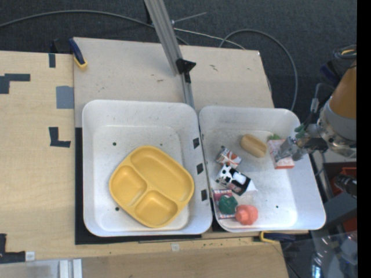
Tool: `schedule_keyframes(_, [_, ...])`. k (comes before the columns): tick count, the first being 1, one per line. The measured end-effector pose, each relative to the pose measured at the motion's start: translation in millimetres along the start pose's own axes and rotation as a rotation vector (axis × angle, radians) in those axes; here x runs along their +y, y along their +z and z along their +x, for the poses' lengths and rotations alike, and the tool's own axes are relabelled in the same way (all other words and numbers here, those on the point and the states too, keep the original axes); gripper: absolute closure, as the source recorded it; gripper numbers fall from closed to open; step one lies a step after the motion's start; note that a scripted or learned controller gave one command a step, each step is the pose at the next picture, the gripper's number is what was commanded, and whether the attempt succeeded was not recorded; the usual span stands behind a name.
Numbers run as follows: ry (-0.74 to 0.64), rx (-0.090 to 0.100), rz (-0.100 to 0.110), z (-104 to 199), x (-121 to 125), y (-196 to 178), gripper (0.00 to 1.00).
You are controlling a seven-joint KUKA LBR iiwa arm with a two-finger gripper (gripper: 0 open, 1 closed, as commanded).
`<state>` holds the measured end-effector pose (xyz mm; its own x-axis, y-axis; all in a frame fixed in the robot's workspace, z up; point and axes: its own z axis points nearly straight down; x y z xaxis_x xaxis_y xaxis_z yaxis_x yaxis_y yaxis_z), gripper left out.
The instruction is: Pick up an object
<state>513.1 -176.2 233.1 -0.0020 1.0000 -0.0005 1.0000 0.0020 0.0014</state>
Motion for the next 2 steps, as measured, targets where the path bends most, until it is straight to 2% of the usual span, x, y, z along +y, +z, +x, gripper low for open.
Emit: schedule_keyframes(2, [-0.005,0.002,0.004,99.5,41.0,20.8,1.0])
